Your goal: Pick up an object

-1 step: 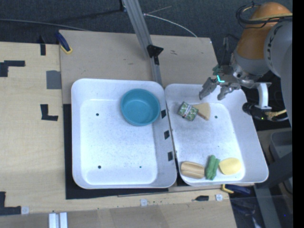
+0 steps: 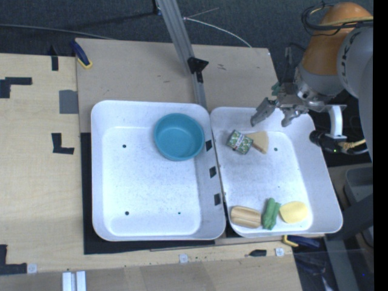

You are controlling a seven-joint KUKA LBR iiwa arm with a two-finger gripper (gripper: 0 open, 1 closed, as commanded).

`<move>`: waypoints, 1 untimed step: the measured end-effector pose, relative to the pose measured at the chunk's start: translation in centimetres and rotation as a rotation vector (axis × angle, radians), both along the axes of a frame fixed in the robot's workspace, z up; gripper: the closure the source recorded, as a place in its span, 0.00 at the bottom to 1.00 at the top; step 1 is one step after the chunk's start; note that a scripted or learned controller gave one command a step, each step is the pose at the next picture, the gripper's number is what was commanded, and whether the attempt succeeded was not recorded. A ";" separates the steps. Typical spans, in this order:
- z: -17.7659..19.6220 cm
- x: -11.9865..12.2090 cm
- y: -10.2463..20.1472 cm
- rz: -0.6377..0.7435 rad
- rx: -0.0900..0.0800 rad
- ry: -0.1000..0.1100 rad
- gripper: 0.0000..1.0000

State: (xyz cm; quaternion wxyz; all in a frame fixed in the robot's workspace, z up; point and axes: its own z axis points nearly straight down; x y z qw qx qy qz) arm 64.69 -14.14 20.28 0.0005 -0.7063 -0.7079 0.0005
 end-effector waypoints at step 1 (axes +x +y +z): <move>-6.0 0.4 -0.6 -0.001 -0.001 0.006 0.00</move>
